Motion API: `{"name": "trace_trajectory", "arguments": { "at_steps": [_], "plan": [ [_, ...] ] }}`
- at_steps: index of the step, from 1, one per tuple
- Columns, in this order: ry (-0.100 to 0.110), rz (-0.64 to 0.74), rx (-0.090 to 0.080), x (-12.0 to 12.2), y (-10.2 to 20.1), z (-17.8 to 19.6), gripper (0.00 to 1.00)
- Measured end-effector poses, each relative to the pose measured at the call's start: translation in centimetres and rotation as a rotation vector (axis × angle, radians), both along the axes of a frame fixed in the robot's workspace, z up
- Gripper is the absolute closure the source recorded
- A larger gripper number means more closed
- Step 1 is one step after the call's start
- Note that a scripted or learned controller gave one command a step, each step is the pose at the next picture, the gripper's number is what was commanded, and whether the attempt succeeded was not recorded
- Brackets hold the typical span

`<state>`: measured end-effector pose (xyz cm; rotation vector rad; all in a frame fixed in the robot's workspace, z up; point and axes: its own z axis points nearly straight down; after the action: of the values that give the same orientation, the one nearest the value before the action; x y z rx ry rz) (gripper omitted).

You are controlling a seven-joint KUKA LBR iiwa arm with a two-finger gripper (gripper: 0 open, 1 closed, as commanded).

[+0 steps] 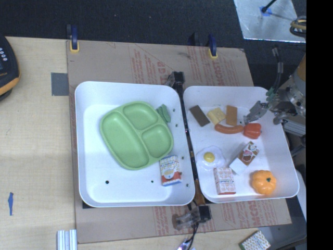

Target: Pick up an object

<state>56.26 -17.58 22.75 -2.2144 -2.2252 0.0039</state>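
The right bin [276, 95] holds several toy foods. Along its far side lie a brown bar [199, 115], a yellow cheese piece [216, 115], a brown slice [231, 114] and a sausage [229, 129]. A red pepper [252, 130] sits right of the sausage. Nearer are a fried egg [209, 157], two small cartons [248, 153] [225, 180] and an orange pumpkin [263, 182]. My gripper [263, 119] hangs over the bin's far right part, just above the red pepper. Its fingers stand open and nothing is between them.
The left bin [91, 184] carries a green divided plate [136, 134], a small green piece [164, 112] at the plate's far right and a small carton [170, 170]. Both bins rest on cardboard [125, 61] held by clamps. A dark device [8, 66] sits at the bench's left edge.
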Motion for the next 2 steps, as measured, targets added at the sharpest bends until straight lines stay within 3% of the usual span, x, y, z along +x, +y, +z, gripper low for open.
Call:
{"name": "trace_trajectory", "arguments": {
  "at_steps": [1, 2],
  "plan": [
    [0.008, -0.006, 0.003, -6.1, -3.6, -14.2, 0.00],
    [-0.006, 0.004, -0.001, -5.4, -3.5, -12.3, 1.00]
  ]
}}
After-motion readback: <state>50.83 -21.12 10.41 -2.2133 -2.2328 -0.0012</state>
